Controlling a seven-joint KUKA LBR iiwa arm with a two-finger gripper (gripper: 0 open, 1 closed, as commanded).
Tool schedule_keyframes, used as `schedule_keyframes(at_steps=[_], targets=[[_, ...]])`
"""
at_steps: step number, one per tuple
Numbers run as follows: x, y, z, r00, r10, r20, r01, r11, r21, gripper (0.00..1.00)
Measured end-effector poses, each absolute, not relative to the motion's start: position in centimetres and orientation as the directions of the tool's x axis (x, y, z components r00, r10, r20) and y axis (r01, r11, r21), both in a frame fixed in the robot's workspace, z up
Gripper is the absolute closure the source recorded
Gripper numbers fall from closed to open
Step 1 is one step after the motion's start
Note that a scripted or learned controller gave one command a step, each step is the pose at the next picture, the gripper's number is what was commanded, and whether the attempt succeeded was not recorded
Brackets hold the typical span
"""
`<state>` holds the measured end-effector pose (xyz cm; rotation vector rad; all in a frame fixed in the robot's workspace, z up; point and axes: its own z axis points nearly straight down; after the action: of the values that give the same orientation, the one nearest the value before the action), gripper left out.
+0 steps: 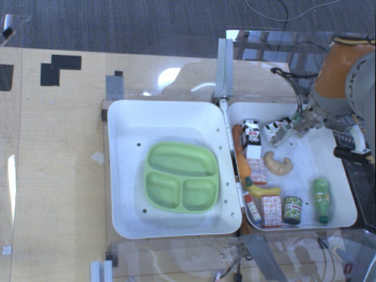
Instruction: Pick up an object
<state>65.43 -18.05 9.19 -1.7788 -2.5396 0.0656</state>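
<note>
— So where was the gripper [288, 131]?

— Low in the right bin [346, 216], near its far side, beside a small black-and-white carton [251, 131]. Whether it was open or closed, I couldn't tell.

— And the objects?

— All lay in that bin: a croissant [278, 164], a green bottle [321, 200], a dark can [292, 210], a banana [262, 190]. The left bin [123, 157] held a green divided plate [180, 176].

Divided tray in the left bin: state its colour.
Light green, plain, without pattern: the divided tray shows clearly in the camera view.
</note>
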Motion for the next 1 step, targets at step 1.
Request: schedule_keyframes(at_steps=[1], targets=[[65.88,-20.58,8.42,-0.331,0.943,0.037,0.942,0.333,-0.050,0.00]])
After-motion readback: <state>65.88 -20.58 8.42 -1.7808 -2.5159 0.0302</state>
